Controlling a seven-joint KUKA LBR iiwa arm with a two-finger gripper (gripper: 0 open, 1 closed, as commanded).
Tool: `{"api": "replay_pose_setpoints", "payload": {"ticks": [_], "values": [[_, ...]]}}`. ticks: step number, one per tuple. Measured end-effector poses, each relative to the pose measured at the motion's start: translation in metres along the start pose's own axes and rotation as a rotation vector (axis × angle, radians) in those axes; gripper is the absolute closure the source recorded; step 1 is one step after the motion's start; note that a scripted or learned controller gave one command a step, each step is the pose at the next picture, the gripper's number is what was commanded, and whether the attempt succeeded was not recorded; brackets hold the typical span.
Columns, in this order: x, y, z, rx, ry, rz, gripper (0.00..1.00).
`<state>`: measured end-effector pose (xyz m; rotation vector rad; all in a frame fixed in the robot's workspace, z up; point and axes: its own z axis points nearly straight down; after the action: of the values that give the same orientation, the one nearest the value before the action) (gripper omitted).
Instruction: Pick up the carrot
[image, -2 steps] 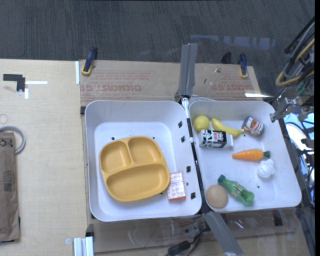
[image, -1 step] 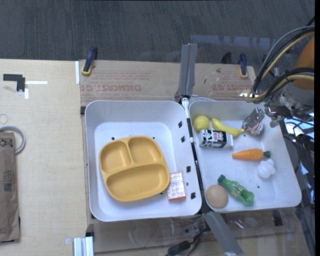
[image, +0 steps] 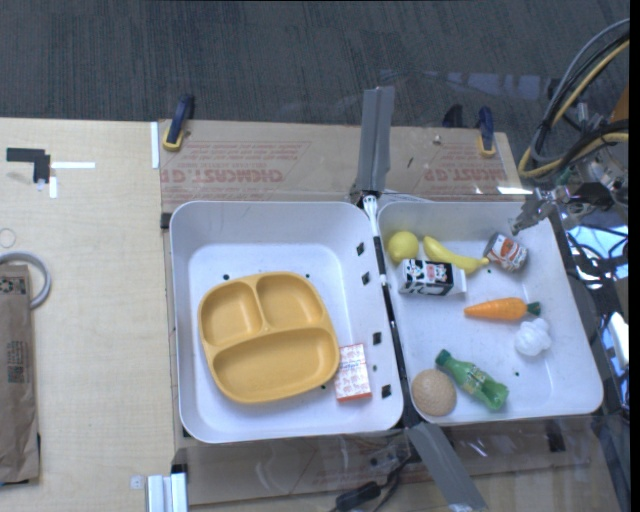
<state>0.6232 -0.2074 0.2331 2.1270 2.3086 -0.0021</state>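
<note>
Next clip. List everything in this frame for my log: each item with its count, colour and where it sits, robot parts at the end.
shallow white plastic bins: 2, white, side by side on the bench
yellow three-compartment plastic plate: 1, left bin
small red and white packet: 1, left bin, beside the plate
orange toy carrot with green top: 1, right bin, middle
yellow lemon: 1, right bin, far left
yellow banana: 1, right of the lemon
black and white carton: 1, below the banana
small red and white can: 1, right bin, far side
white lumpy object: 1, below the carrot's green top
green bottle: 1, right bin, near side
tan round object: 1, beside the bottle
hand: 1, metallic, above the right bin's far right corner
</note>
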Motion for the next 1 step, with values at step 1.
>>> {"api": "replay_pose_setpoints", "payload": {"ticks": [1], "values": [[0.0428,-0.0578,0.0796,0.003,0.003,-0.175,0.00]]}}
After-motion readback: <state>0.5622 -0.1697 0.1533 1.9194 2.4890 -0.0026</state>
